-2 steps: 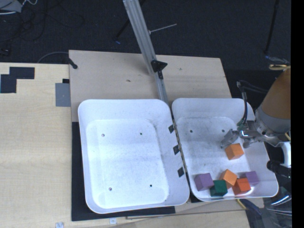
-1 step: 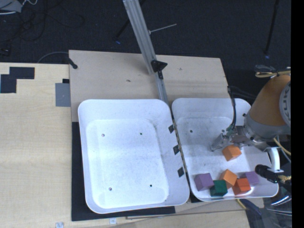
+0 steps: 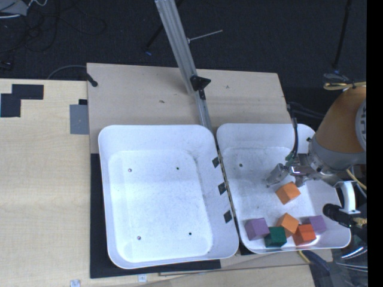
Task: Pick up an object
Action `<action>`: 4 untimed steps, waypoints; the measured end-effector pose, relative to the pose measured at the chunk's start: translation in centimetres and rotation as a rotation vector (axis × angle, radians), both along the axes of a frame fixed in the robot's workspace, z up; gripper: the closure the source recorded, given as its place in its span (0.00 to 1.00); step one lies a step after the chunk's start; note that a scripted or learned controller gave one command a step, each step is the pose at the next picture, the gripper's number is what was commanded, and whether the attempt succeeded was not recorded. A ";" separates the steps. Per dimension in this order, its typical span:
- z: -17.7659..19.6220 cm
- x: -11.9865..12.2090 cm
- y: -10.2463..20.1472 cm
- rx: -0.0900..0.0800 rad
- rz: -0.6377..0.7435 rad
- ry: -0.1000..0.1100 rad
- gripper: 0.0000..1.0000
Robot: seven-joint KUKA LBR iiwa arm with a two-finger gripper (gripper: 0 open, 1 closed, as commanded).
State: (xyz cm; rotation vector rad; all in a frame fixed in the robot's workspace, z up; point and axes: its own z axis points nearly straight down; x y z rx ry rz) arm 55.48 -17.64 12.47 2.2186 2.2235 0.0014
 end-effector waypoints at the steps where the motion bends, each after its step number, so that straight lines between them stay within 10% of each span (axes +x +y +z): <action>1: 0.8 -0.1 -0.2 0.000 -0.007 0.002 1.00; 2: 0.7 -0.1 -0.2 0.000 -0.009 0.002 0.00; 3: -3.4 -4.4 2.6 -0.002 -0.007 -0.003 0.00; 4: -2.3 -4.3 2.5 0.000 -0.011 0.000 1.00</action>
